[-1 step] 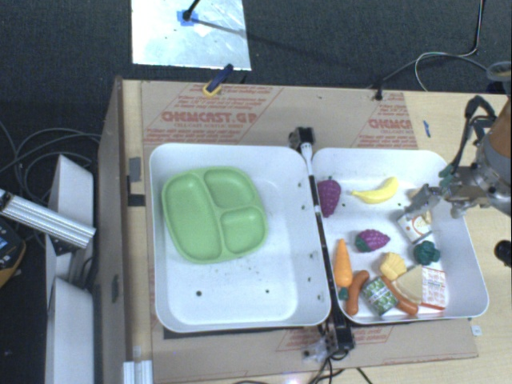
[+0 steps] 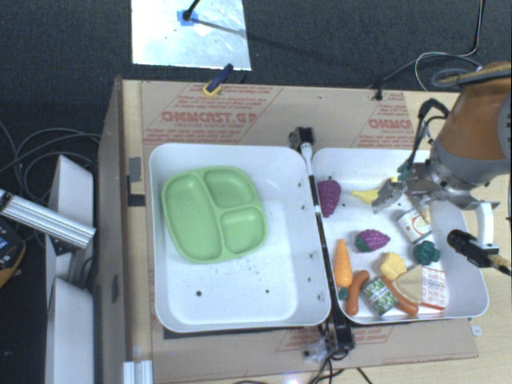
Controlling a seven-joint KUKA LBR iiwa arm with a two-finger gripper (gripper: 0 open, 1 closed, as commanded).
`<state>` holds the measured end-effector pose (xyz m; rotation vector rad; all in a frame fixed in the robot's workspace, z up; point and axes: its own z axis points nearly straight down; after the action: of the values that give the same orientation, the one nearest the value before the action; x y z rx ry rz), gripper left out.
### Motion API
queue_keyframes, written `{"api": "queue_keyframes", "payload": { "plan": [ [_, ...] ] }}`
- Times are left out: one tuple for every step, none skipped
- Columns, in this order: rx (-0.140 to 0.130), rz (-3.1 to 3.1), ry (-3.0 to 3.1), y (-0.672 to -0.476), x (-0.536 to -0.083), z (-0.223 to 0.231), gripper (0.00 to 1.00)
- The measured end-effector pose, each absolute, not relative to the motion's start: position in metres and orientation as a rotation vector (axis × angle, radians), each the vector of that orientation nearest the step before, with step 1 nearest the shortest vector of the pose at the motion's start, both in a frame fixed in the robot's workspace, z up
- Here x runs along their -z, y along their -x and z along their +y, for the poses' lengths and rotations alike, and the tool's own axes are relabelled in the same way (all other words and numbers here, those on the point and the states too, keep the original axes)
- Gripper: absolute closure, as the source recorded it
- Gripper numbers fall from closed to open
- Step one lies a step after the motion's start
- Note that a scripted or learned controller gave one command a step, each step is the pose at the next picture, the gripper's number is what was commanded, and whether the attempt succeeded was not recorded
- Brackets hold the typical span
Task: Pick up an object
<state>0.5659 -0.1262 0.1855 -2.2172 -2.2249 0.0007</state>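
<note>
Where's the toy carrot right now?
The toy carrot lies in the right bin, near its left wall, just left of the purple grapes.

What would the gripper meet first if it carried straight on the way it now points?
Likely the yellow toy banana, lying just beyond the gripper toward the left in the right bin. Height is unclear from this slanted view, so it may pass above it.

Dark carpet floor (image 2: 64,46) surrounds a cardboard-covered bench (image 2: 232,114); a reflective sheet (image 2: 192,22) lies beyond it, cables (image 2: 32,146) at left.
</note>
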Motion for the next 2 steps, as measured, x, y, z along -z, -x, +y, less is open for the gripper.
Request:
{"api": "queue_keyframes", "payload": {
  "plan": [
    [0.001, -2.224, 2.22, -0.548, -0.084, -0.106, 0.0],
    [0.003, -2.228, 2.219, -0.549, -0.095, -0.106, 1.0]
  ]
}}
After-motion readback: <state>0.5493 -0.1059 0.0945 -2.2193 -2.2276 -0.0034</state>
